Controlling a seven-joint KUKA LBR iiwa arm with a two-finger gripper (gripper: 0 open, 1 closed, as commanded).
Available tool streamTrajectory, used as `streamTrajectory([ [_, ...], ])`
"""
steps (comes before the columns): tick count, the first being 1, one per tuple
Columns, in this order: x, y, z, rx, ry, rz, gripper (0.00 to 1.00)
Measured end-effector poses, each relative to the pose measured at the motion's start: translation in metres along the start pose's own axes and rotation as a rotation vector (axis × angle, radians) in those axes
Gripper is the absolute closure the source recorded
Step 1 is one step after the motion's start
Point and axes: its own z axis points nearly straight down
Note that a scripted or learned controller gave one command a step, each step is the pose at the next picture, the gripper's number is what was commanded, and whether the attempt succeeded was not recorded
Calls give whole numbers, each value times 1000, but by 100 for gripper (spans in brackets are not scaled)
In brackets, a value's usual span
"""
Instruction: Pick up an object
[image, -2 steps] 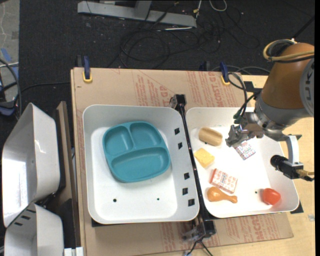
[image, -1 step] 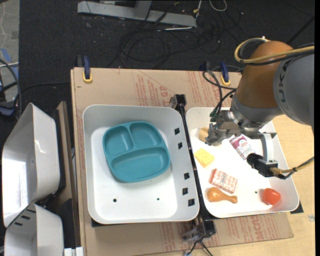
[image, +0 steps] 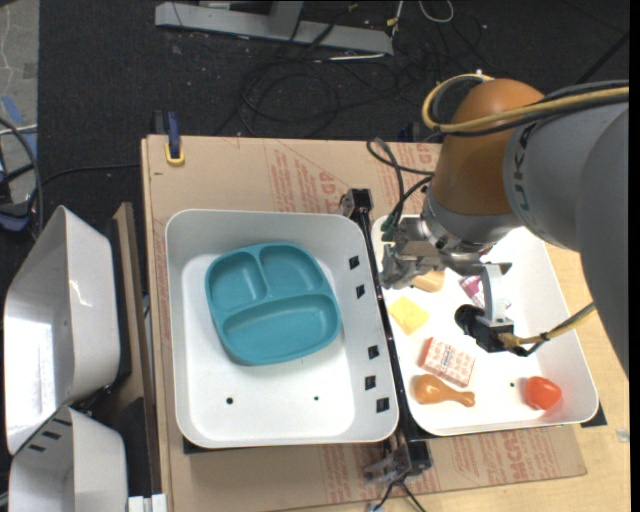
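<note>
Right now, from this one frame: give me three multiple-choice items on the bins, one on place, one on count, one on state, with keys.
1. Where is the teal plate?
A. left bin
B. right bin
C. on the cardboard outside both bins

2. How many compartments does the plate have?
A. one
B. three
C. five

3. How does the plate sit?
A. flat, open side up
B. upside down
C. leaning upright on a wall

Key:
1 A: the plate lies inside the left bin, while the end effector is over the right bin by the yellow block.
2 B: two small sections sit above one long one.
3 A: the dividers and raised rim face up.
</note>
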Motion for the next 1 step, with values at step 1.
streamTrajectory([
  [1, 58, 15, 0, -2, 0, -2, 100],
])
